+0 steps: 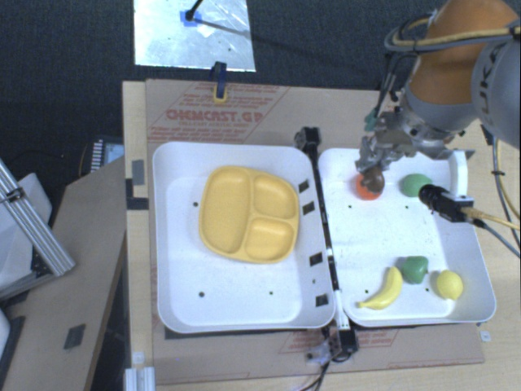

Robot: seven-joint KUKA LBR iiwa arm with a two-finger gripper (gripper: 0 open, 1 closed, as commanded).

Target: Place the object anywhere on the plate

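The yellow plate [247,214] is lying mid-floor in the left bin [175,300], with bare white room on all sides. In the right bin [480,300], the gripper [372,169] is hanging over an orange ball [369,186] near the far edge; whether its fingers are closed on it, I cannot tell. A green ball [415,185] is sitting just beside; banana [385,291], green pepper [413,268] and lemon [448,284] are crowding the near edge.

single fixed camera above bench [244,104], angled down, both bins in frame, moderate distance.
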